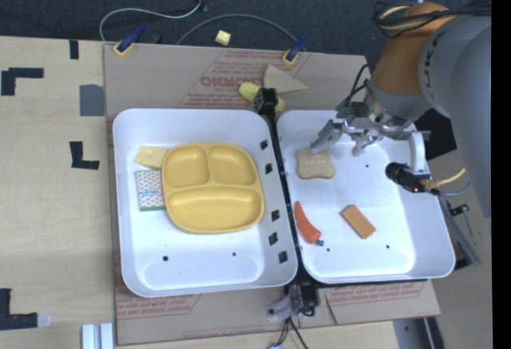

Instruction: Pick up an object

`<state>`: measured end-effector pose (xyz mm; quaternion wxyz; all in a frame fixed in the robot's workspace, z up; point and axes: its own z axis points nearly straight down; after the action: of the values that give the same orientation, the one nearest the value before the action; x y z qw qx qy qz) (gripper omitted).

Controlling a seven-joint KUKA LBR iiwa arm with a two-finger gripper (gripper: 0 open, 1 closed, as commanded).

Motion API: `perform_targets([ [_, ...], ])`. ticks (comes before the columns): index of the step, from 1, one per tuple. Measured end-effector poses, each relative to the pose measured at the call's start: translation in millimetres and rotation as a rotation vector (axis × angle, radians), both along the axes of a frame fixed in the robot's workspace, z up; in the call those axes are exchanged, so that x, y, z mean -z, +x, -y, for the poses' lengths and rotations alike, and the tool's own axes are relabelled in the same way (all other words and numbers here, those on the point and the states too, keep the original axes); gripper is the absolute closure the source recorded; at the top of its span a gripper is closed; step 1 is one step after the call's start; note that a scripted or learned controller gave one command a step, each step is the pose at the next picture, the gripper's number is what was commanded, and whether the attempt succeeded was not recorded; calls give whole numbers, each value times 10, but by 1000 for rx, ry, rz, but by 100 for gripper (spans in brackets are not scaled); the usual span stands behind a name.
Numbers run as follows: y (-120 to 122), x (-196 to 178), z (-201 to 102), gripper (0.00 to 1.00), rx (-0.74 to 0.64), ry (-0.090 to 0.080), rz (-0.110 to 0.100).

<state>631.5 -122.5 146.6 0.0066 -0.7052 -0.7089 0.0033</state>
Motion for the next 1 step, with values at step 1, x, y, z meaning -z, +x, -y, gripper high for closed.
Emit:
perform_targets([
  [1,112,653,-250,0,2,-7,14],
])
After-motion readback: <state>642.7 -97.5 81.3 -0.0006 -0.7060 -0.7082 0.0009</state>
